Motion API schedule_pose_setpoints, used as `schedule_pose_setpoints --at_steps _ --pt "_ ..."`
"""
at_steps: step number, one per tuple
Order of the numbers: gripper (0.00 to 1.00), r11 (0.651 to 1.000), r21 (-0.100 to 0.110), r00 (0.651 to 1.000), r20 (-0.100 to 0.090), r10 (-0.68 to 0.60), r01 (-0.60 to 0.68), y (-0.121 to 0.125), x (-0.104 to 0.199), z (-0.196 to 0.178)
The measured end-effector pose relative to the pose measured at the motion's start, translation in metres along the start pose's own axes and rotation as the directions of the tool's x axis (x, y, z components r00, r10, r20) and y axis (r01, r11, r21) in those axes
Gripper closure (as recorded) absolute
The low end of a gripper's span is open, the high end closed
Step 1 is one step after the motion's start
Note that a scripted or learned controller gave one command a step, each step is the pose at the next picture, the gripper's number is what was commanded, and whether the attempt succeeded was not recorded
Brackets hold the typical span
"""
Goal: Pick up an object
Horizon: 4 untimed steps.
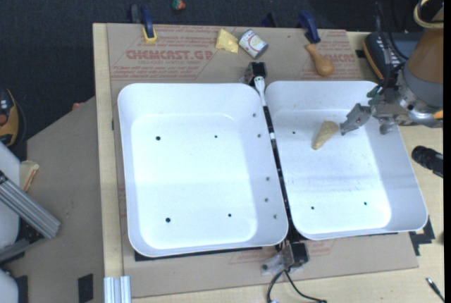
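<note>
Your gripper [350,122], finger state unreadable, sits right of the wedge [325,134]; closing here risks missing it.

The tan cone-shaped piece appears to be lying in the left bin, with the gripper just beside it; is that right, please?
Not quite: the camera view shows the tan cone-shaped piece lying in the right bin, not the left. The gripper is indeed just beside it.

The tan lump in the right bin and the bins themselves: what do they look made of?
The tan lump looks matte and slightly rough, with an uneven wedge shape; perhaps foam, sponge or a toy food item, too small to tell. The right bin and left bin look like smooth, thin moulded white plastic, judging by their rounded corners and soft sheen.
</note>
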<state>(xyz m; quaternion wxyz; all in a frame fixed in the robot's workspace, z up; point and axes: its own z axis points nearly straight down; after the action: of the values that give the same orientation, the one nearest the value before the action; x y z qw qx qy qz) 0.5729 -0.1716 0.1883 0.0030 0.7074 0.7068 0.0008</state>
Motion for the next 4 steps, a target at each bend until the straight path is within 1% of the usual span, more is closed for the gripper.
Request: schedule_pose_setpoints --at_steps 1,2,3,4 --pt "0.0 1.0 0.0 1.0 0.0 -0.002 0.002 0.063 -0.041 0.104" --pt "0.0 1.0 -0.001 1.0 -0.001 -0.004 0.004 0.096 -0.007 0.066" --pt "0.0 1.0 0.01 1.0 -0.005 -0.003 0.003 0.077 0.015 0.106" --pt "0.0 1.0 0.009 1.0 -0.005 -0.004 0.004 0.065 0.05 0.104"
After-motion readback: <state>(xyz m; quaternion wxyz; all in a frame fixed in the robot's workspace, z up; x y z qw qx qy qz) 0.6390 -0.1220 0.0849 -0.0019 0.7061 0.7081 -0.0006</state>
